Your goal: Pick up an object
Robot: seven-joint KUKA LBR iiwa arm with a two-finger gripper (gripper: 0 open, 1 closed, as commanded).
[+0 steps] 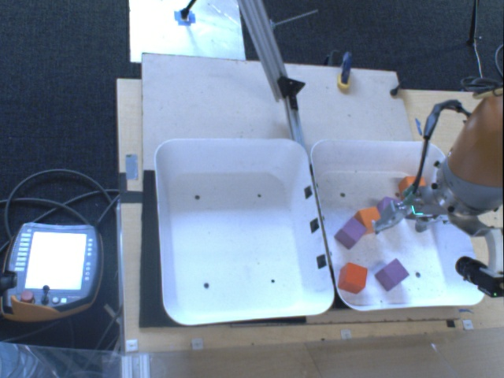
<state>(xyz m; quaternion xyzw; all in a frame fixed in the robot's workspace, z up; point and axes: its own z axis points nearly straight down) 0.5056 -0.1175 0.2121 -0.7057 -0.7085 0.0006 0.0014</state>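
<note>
1. Here, the grey arm (480,156) enters from the right edge of the frame, its orange band showing at upper right above the wrist, and it leans down and leftward into the right bin (346,160).
2. The gripper (387,222) sits low in the middle of that bin, its metal fingers pointing toward the left of the frame.
3. How far the pincer stands open cannot be told from this slant, nor whether anything is caught in it; the tips lie touching or just beside an orange block (367,217) and a purple block (387,207).
4. Blocks in the right bin count as six: three orange and three purple.
5. Orange ones: the block at the tips, another (409,184) partly hidden behind the wrist toward the upper right, and a third (353,277) at the bin's lower left.
6. Purple ones: the block by the tips, a second (350,232) just left of the gripper, and a third (391,274) lower down, near the lower orange one.
7. The left bin (169,211) fills the frame's centre; there are two bins in all, side by side.
8. A teach pendant (49,268) with a pale screen lies at lower left, its cable looping above it.
9. A yellow-handled clamp (344,79) sits on the board's upper edge.
</note>
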